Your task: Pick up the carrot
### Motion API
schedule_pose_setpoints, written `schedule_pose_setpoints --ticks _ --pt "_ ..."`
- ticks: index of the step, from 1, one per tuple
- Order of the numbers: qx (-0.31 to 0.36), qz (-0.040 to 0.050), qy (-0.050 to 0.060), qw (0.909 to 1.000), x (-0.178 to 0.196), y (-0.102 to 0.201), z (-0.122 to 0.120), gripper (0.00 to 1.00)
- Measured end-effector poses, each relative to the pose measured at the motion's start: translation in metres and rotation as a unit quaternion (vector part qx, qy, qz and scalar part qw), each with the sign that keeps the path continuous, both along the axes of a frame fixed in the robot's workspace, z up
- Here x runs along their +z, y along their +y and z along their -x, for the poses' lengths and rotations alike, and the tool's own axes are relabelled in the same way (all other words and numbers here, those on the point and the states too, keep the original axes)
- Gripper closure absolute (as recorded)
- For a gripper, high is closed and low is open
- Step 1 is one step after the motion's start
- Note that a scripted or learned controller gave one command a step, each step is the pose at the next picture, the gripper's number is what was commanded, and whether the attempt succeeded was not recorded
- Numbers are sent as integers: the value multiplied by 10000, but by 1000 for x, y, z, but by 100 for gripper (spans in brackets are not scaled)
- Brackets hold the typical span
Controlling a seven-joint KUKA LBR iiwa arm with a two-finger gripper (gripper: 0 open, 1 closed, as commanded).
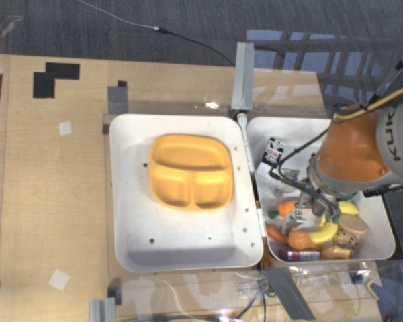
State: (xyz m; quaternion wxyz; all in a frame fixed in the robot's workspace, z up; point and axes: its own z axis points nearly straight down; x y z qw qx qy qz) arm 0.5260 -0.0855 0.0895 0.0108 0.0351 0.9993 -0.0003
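So the arm is parked low over the right-hand bin [388,237], with the fingers [317,210] hanging right above the toy pile, which makes sense since that's where the carrot [277,233] is. Honestly I can't tell whether the fingers are apart or together; the orange wrist band and cabling cover most of them, and nothing is visibly clamped between them. The carrot looks like a smooth, glossy orange plastic piece, tapered, lying just left of and below the fingers near the bin's front left corner, with a rounder orange fruit [301,239] touching it on the fingers' side. A curved yellow banana [324,233] sits directly under the fingers, a tan cookie-looking thing [352,226] is to their right, and a purple marker-ish tube [302,254] lies along the front wall. Everything's crammed into the front of that bin, probably just where it tumbled, so my guess is a clean grab will be fiddly: slick rounded plastic with neighbours pressed against it. A small black-and-white card [274,151] lies behind the fingers near the back wall. The left bin [131,247] holds a matte yellow divided tray [191,171], well away from the fingers, and both bins sit on the pale wood desk [47,193].
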Motion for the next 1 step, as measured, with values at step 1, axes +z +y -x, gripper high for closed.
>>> schedule_pose_setpoints --ticks 1 --pt "31 -6 4 10000 9 2 -2 100"
